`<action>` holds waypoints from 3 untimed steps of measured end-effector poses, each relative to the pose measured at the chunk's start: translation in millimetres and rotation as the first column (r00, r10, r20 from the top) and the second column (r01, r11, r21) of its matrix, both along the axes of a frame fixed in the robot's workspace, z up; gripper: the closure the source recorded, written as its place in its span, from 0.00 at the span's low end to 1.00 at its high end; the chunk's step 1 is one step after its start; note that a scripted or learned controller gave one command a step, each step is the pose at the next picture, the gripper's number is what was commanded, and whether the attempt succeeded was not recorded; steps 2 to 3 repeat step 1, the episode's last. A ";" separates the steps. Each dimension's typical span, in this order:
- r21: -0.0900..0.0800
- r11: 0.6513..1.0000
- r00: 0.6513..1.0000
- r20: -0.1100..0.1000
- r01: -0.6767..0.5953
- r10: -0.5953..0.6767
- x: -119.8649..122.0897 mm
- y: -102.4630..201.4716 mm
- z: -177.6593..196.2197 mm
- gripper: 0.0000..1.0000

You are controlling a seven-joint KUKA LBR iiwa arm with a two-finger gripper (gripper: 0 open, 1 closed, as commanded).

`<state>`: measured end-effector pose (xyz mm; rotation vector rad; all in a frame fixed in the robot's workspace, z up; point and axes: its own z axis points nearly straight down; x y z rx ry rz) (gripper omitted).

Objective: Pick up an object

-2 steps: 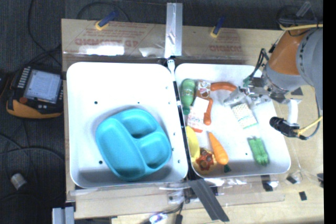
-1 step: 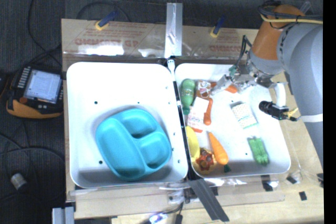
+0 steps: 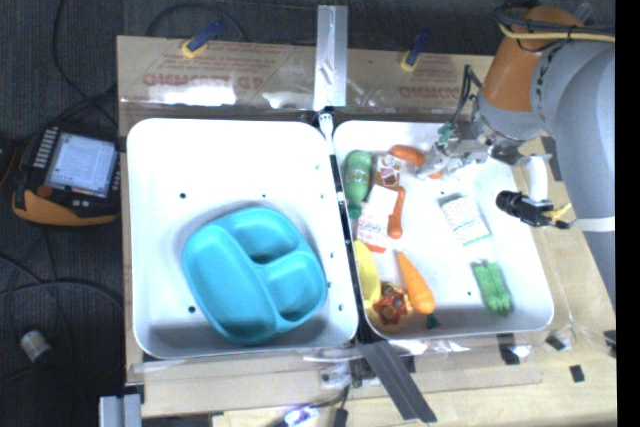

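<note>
The right bin (image 3: 520, 245) holds several small things. A green bottle-shaped piece (image 3: 357, 173) lies at its upper left, with a red-orange piece (image 3: 405, 155) beside it. Below them are a white and red packet (image 3: 374, 218) and an orange stick (image 3: 397, 212). A carrot (image 3: 415, 282), a yellow piece (image 3: 366, 270) and a dark mixed lump (image 3: 392, 305) sit near the front left corner. A white card (image 3: 463, 217) lies mid-bin and a green piece (image 3: 491, 286) at the front right. My gripper (image 3: 453, 149) hangs low at the bin's back, just right of the red-orange piece.
The left bin (image 3: 160, 175) carries a blue divided plate (image 3: 255, 270). A metal divider (image 3: 331, 55) stands at the back between the bins. The grey arm (image 3: 585, 135) crosses the right bin's far right side. A handheld pendant (image 3: 70, 173) lies off the bench at left.
</note>
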<state>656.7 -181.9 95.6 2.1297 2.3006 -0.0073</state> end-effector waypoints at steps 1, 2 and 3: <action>0.005 0.981 0.981 -0.006 0.196 -0.196 -10.8 31.6 99.6 1.00; 0.005 0.981 0.981 -0.006 0.196 -0.196 -10.8 31.6 99.6 1.00; 0.005 0.981 0.981 -0.006 0.196 -0.196 -10.8 31.6 99.6 1.00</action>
